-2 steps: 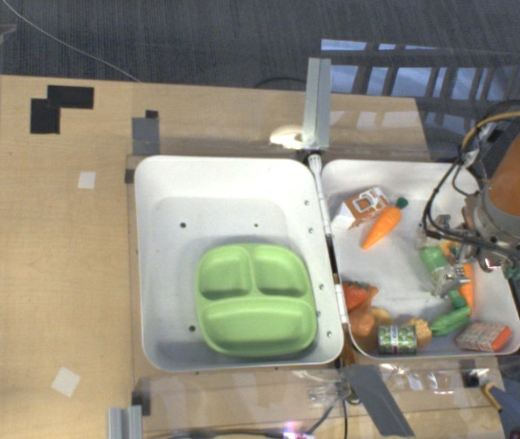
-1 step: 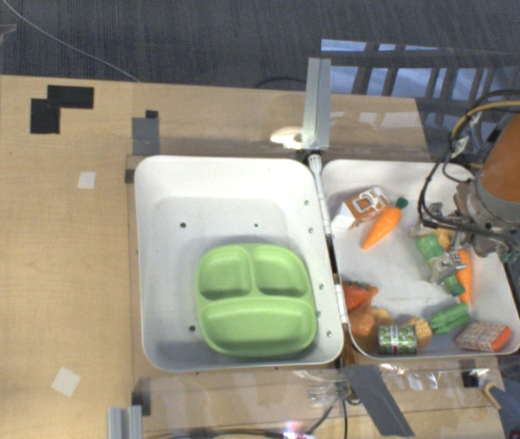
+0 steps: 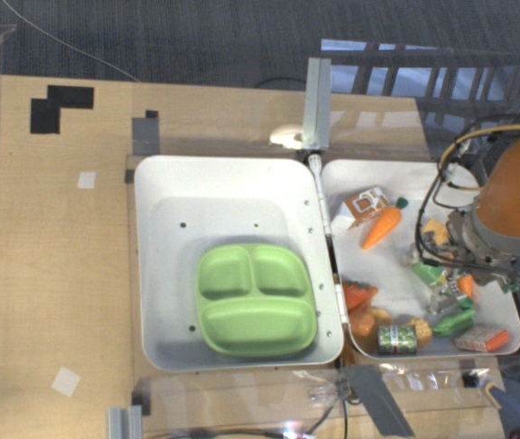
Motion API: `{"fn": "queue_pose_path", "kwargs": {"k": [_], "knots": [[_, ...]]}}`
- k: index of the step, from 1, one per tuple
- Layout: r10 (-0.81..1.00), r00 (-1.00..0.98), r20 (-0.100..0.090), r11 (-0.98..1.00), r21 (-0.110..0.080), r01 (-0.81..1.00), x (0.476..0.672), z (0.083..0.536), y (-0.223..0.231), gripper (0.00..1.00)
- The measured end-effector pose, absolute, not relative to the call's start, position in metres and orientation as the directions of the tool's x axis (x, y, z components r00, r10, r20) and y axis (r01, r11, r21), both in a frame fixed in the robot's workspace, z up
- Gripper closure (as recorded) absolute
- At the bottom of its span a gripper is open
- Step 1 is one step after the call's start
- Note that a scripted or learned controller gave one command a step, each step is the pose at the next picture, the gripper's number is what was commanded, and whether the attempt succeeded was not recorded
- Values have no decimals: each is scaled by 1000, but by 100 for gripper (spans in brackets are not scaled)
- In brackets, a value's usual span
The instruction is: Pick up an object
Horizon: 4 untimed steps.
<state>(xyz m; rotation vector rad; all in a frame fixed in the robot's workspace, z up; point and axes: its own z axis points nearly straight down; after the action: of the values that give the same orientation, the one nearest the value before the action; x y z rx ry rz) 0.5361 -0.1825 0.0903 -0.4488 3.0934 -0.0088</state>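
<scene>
— What sits on the table, starting at the left?
— A left bin (image 3: 154, 245) holding a green divided plate (image 3: 256, 300). Then the right bin (image 3: 397, 167): a toy carrot (image 3: 381, 226) near its far wall, a green can (image 3: 397, 338) at its near edge.
— And the arm (image 3: 515, 195)?
— Over that bin's right side, jaws among small toys; whether they are clenched, I cannot tell.

Arm (image 3: 515, 199) reaches in from right, wrist lowered
</scene>
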Motion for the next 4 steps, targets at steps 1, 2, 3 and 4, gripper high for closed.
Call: {"fn": "queue_pose_path", "kwargs": {"k": [1,2,3,4], "knots": [[-198,-980,-18,980,-1,-198,584,90,-79,0],[-215,-976,32,976,20,-215,649,89,-123,0],[-23,-999,38,1000,-4,-23,645,90,-107,0],[-24,-1000,-11,1000,-6,-24,655,106,-104,100]]}}
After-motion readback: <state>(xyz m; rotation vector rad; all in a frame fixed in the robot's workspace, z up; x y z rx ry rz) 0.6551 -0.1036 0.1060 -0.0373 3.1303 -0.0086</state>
